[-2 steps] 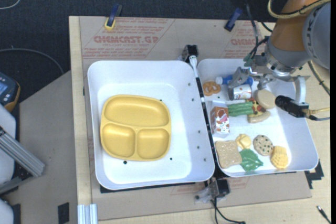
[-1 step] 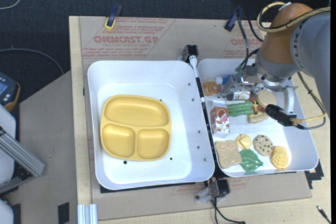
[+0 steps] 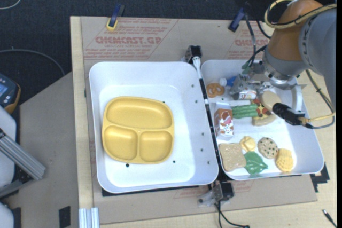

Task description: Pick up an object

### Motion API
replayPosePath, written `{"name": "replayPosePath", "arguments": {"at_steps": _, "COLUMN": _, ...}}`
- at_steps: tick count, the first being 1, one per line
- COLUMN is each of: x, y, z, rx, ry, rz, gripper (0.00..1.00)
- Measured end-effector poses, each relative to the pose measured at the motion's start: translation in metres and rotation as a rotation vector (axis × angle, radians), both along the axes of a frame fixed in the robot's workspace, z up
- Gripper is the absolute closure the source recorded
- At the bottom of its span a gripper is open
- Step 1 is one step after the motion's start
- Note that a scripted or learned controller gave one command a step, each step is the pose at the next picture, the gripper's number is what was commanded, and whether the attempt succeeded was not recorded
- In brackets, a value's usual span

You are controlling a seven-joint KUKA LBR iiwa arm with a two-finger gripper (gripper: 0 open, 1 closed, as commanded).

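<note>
My gripper (image 3: 247, 87) is low over the far part of the right bin (image 3: 310, 139), among toy food. Just left of it lie a small brown pretzel (image 3: 215, 89) and a blue piece (image 3: 231, 83). Right below it are a green vegetable (image 3: 245, 111) and a pizza slice (image 3: 262, 114). A red and white packet (image 3: 224, 122) lies by the bin's left wall. The grey arm with its orange band (image 3: 294, 26) comes in from the right and hides what sits under the wrist.
The near part of the right bin has a bread slice (image 3: 231, 156), a green leaf (image 3: 255, 163), a chocolate-chip cookie (image 3: 266, 147), a waffle round (image 3: 285, 159) and a yellow piece (image 3: 247, 143). The left bin (image 3: 107, 80) holds a yellow divided plate (image 3: 139, 128). A black cable (image 3: 291, 115) hangs by the wrist.
</note>
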State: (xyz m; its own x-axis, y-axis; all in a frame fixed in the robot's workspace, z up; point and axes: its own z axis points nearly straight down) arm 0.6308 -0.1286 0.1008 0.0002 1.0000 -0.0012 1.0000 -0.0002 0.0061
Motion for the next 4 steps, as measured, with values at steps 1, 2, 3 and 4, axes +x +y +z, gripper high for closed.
{"name": "replayPosePath", "arguments": {"at_steps": 1, "x": 0.003, "y": 0.002, "z": 0.044, "rx": -0.001, "ry": -0.001, "rz": 0.001, "gripper": 1.0}}
{"name": "replayPosePath", "arguments": {"at_steps": 2, "x": 0.004, "y": 0.0, "z": 0.109, "rx": -0.001, "ry": -0.003, "rz": 0.001, "gripper": 1.0}}
{"name": "replayPosePath", "arguments": {"at_steps": 3, "x": 0.005, "y": 0.0, "z": 0.126, "rx": 0.0, "ry": 0.001, "rz": 0.001, "gripper": 1.0}}
{"name": "replayPosePath", "arguments": {"at_steps": 4, "x": -0.021, "y": 0.037, "z": 0.131, "rx": 0.003, "ry": 0.009, "rz": 0.004, "gripper": 1.0}}
